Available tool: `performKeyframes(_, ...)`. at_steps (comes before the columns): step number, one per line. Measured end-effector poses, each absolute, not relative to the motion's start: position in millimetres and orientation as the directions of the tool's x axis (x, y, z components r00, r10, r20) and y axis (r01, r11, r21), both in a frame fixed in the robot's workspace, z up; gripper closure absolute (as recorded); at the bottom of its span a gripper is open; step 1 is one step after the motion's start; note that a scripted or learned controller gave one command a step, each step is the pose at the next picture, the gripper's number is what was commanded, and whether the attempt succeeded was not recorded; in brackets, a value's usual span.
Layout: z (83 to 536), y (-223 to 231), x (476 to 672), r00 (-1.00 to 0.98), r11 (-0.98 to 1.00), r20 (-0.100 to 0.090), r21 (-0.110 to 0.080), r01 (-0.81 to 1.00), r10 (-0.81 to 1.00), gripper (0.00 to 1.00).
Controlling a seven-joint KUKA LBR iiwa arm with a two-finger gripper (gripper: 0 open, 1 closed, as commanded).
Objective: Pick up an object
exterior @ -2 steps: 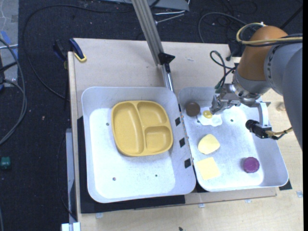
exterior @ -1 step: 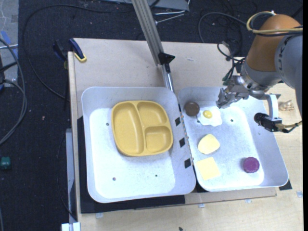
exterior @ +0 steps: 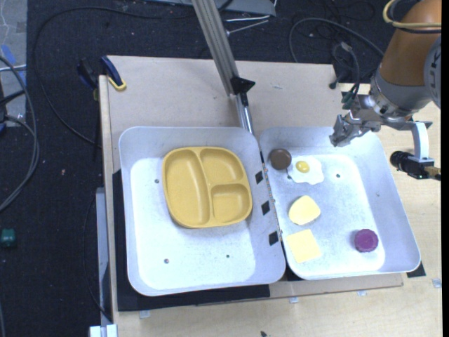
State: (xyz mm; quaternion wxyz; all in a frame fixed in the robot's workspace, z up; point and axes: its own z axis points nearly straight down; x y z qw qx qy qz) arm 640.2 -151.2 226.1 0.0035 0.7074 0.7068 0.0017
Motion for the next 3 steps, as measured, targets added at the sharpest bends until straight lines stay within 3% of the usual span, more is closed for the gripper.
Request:
performKeyframes(1, 234, -151, 641.0, -0.001, 0.001, -0.001, 0.003, 1.000, 1.000, 1.00)
performKeyframes(3, 216, -43, 638.7, -0.008, 0.008, 0.002, -0.001, 1.000, 1.000, 1.00)
